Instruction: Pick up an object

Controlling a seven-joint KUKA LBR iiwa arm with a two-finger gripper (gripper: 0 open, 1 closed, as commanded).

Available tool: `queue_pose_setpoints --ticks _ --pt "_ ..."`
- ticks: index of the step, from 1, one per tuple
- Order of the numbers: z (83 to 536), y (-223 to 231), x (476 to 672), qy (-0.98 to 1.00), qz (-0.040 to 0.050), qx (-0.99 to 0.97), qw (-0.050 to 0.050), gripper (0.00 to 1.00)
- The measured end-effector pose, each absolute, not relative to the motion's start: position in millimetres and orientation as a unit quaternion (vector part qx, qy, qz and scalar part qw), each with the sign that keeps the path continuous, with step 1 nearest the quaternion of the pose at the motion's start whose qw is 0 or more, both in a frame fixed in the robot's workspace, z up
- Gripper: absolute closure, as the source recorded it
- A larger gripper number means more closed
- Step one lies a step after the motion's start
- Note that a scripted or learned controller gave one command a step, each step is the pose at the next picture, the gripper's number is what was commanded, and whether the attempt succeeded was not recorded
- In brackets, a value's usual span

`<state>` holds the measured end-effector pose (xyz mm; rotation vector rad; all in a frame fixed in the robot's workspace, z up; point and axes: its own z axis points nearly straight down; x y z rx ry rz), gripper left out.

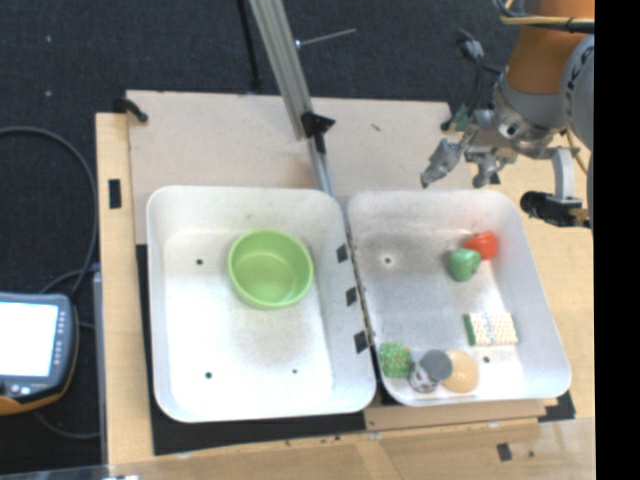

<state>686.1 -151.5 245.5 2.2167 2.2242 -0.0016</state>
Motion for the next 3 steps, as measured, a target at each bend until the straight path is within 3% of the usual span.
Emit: queue_pose_setpoints --ticks 1,3 --pt "246 -152 686.0 0.708 -0.0012 0.706 0.001 0.0" --pt "158 -158 679.6 0.707 -0.0021 0.707 0.0 0.0"
